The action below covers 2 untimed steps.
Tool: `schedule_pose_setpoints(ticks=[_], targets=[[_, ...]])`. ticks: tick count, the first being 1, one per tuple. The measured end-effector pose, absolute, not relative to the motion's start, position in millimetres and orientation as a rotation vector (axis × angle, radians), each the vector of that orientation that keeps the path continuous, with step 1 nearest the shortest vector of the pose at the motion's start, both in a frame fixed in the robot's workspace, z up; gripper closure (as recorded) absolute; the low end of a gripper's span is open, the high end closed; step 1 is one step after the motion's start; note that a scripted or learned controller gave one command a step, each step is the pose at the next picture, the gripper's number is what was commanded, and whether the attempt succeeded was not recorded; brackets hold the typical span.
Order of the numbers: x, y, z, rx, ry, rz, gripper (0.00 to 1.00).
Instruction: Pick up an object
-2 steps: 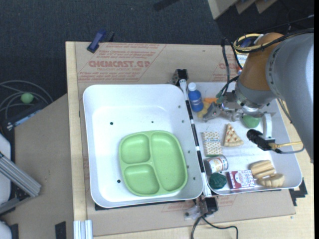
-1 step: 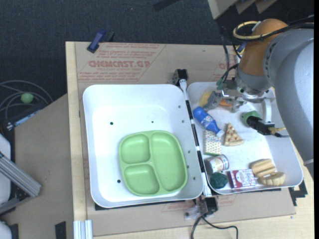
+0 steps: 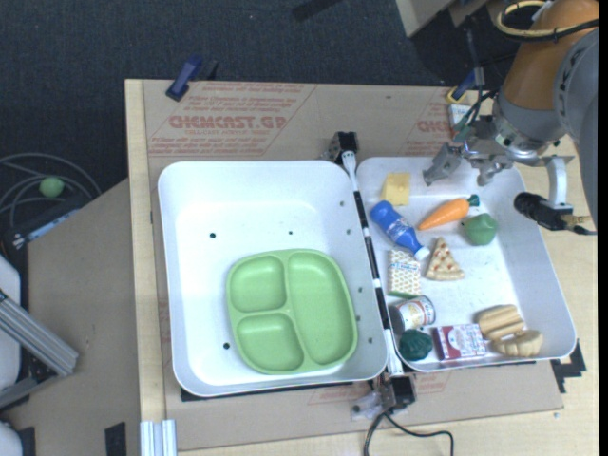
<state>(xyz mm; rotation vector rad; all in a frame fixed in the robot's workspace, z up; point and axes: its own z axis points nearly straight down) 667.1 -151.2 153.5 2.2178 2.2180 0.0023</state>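
Arm: your grey arm (image 3: 560, 60) enters from the upper right corner, its orange band bent over the far end of the right bin (image 3: 556, 283), wrist pointing down and to the left.
Claw: the gripper (image 3: 465, 164) hangs over the bin's far edge with its two fingers spread apart and nothing between them.
Nearest items: a yellow cheese wedge (image 3: 396, 188) lies just left of and below the claw; an orange toy carrot (image 3: 445, 214) and a green pepper (image 3: 480, 228) lie just below it, none of them touching the fingers.
Rest of the right bin: you have a blue bottle (image 3: 396, 227) along the left wall, a pizza slice (image 3: 443, 261), a checked cracker-like packet (image 3: 405, 274), a small can (image 3: 414, 313), a dark green round piece (image 3: 414, 346), a red-and-white packet (image 3: 461, 341) and bread rolls (image 3: 508, 329) at the near end.
Left bin: the left bin (image 3: 190, 207) holds a green three-section tray (image 3: 290, 310), lying flat toward the near side.
Hard to read: the arm's upper links are cut off by the frame; the fingertips are small and blurred against the bin rim, so you cannot tell their height above the floor; the print on the packets and can is illegible.
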Motion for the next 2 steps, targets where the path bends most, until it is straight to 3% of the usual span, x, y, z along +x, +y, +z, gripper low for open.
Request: schedule_pose_setpoints(ticks=[1,2], targets=[[644.8,-148,96,2.216,2.218,0.003,0.0],[627.3,-174,90,2.215,2.216,0.006,0.0]])
